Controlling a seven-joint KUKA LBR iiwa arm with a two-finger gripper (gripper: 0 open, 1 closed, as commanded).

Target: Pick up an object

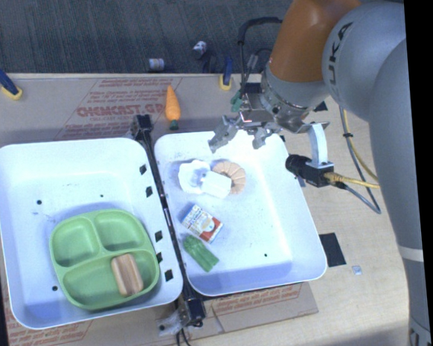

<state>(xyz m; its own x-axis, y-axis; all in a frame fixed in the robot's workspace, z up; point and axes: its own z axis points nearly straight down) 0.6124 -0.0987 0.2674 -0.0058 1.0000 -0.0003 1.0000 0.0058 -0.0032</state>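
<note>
My gripper (pixel 241 138) hangs over the back edge of the right bin (pixel 295 222), its two fingers spread apart with nothing between them. Just below it in that bin lie a white and blue packet (pixel 200 179) and a tan ridged pastry-like piece (pixel 234 173), touching each other. Nearer the front are a small red and white box (pixel 202 223) and a green block (pixel 200 254). The grey arm with its orange band (pixel 302 27) reaches in from the upper right.
The left bin (pixel 23 184) holds a green divided tray (pixel 81 250) with a brown hot-dog-like piece (pixel 124 274) in one compartment. An orange carrot toy (pixel 171 103) lies on the cardboard behind the bins. A black clip (pixel 142 124) sits between the bins.
</note>
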